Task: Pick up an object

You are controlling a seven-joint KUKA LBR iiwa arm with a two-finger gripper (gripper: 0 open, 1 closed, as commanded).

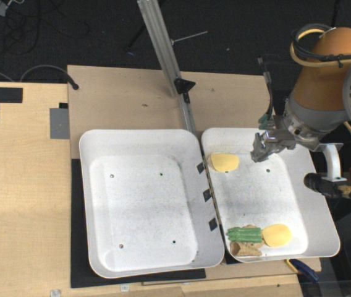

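My tool [263, 148] hangs over the right shallow white bin [314, 228]; I cannot tell its opening. The flat yellow oval piece [224, 162] lies just left of it, the nearest target I judge.

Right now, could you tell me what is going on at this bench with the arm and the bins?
The arm reaches in from the right, its gripper over the upper part of the right bin, beside a yellow piece near the divider. Nothing is visibly between its fingers. At that bin's near edge lie a green item, a second yellow piece and a small tan item. The left bin sits alongside. No pickup has happened yet.
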